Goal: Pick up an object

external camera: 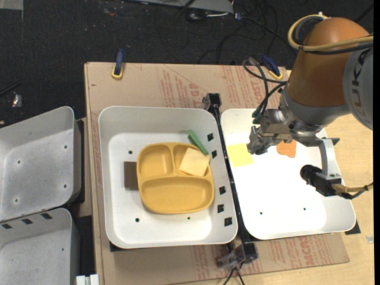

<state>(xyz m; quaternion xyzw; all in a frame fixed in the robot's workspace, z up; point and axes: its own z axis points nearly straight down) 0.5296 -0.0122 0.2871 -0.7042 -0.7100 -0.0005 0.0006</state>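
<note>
Whether the gripper (257,142) is spread or closed cannot be told; it hangs near the right bin's (285,218) left edge, with the flat yellow square (238,155) just beside it, edgeward and slightly nearer the front.

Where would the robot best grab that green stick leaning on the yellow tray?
Probably mid-length on the green stick, fingers closing across its narrow width from straight above. It lies slanted, its lower end at the divided yellow tray rim beside the pale yellow block, so the upper half looks freer.
</note>
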